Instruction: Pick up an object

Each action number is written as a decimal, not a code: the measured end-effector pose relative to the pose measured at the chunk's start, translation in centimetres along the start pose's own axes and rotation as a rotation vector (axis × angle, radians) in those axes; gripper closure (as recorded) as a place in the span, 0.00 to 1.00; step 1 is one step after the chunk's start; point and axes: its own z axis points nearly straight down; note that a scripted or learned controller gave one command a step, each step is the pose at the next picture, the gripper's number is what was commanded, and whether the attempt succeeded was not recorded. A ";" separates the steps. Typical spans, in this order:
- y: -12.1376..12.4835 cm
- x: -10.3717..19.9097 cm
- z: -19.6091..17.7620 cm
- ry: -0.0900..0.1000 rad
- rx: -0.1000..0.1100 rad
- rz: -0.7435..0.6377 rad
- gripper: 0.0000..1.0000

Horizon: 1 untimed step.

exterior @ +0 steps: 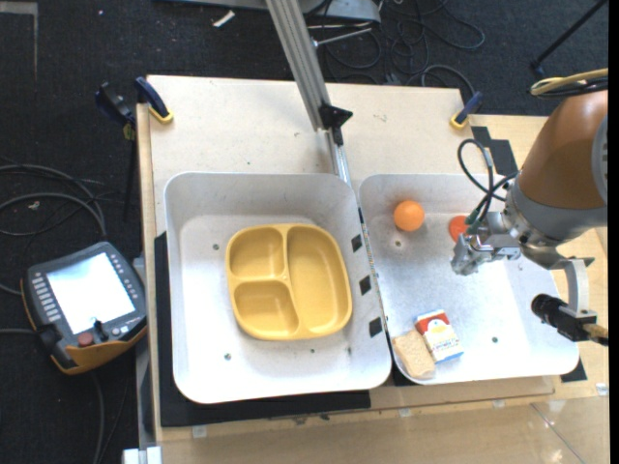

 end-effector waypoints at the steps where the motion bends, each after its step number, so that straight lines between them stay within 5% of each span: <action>1: -0.2 0.1 -4.3 0.000 -0.001 -0.001 1.00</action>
